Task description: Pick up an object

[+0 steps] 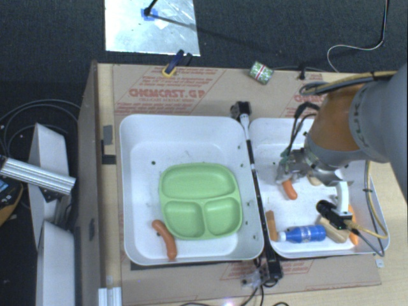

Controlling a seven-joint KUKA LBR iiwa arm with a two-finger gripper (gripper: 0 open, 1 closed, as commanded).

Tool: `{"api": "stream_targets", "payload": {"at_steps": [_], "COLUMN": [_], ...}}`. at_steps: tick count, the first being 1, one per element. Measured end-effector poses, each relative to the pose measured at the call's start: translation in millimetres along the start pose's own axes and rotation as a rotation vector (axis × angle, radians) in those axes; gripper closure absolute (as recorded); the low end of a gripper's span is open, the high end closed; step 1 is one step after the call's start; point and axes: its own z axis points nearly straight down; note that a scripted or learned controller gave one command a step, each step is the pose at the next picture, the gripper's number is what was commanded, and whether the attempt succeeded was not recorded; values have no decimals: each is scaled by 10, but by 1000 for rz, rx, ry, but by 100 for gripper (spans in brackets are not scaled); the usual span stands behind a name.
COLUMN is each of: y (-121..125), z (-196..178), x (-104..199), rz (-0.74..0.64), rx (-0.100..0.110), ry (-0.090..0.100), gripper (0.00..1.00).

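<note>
the gripper (288, 173) is hovering just above the small orange sausage (291, 190) in the right bin (268, 132), finger spread hard to tell.

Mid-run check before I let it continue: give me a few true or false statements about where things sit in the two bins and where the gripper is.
1. The green plate lies in the left bin. True.
2. The blue bottle lies in the left bin. False: it lies in the right bin, near its front edge.
3. The gripper is over the right bin, close above a small orange sausage. True.
4. The long sausage rests on the green plate. False: it lies on the bin floor beside the plate's front left corner.
</note>
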Motion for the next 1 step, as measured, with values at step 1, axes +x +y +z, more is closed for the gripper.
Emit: {"api": "stream_targets", "payload": {"at_steps": [1], "y": [-283], "z": [-904], "x": [605], "rz": [-1], "rx": [0], "ry": [0], "gripper": [100]}}
